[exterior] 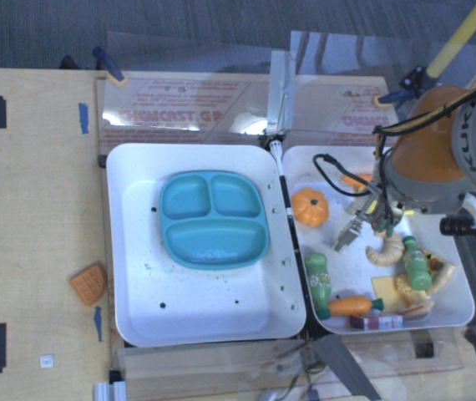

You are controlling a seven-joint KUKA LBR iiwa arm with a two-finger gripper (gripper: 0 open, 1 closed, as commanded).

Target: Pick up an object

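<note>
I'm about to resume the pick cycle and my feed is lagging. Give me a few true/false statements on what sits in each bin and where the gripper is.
1. A blue divided plate lies in the left bin. True.
2. The small pumpkin sits on that plate. False: it is in the right bin.
3. The gripper hangs over the right bin. True.
4. The gripper holds the carrot. False: the carrot lies near the bin's front edge, apart from the gripper.
5. A waffle piece lies on the bench, left of the bins. True.

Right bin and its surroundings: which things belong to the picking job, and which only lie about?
Job: gripper, pumpkin, croissant, carrot, green bottle, right bin.
Lying about: blue divided plate, waffle.
</note>
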